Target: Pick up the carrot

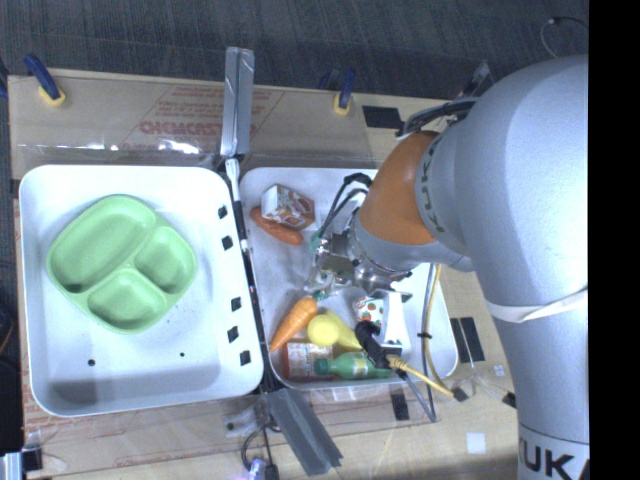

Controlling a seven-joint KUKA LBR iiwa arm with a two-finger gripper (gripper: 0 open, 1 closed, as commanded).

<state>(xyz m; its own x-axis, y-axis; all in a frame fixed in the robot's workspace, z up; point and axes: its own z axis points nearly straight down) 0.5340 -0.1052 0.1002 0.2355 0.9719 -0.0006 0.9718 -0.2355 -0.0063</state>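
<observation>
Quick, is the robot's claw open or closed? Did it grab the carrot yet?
Claw: cannot be told, the wrist hides its tips.
Carrot: lying in the right bin, just below the claw.

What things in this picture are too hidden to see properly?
- Robot hand, camera view: grey arm's wrist covers it; fingers unclear.
- Right white bin: arm hides its right side.
- Green plastic bottle: label too small.
- Orange toy carrot: leafy end blurred.

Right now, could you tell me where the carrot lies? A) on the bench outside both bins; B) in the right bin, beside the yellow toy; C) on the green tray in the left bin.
B: the carrot lies in the right bin, its thick end by the yellow toy.
</observation>
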